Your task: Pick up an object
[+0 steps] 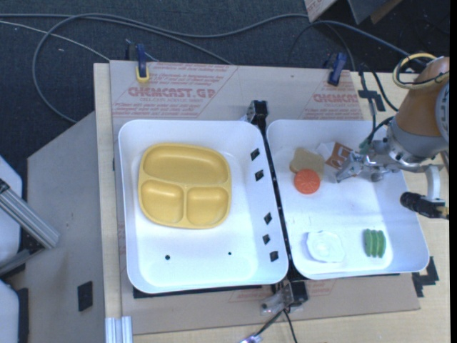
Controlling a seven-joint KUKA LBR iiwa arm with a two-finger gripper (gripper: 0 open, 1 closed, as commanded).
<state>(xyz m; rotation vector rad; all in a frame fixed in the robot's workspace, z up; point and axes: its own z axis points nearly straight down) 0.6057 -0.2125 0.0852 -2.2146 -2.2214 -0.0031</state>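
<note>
- Fingers of the gripper [348,170] sit low over the upper middle of the right bin [400,213]; whether they are spread or pressed together cannot be told, since the metal tip is small and blurred.
- Nearest candidate: a small brown packet [337,153] lies just beside the tip, up and to its left, possibly touching it.
- An orange ball [308,181] lies near, left of the tip and slightly lower; a tan flat piece [305,159] rests just above the ball.
- No object is visibly between the fingers, so the pick appears not yet made.
- Other contents of the right bin: a white round lid [325,246] and a green ridged object [373,242], long axis running top to bottom, both in the lower part, well apart from the tip.
- Left bin [136,213]: holds a yellow three-compartment tray [186,185] in its upper half, with nothing in its compartments.
</note>
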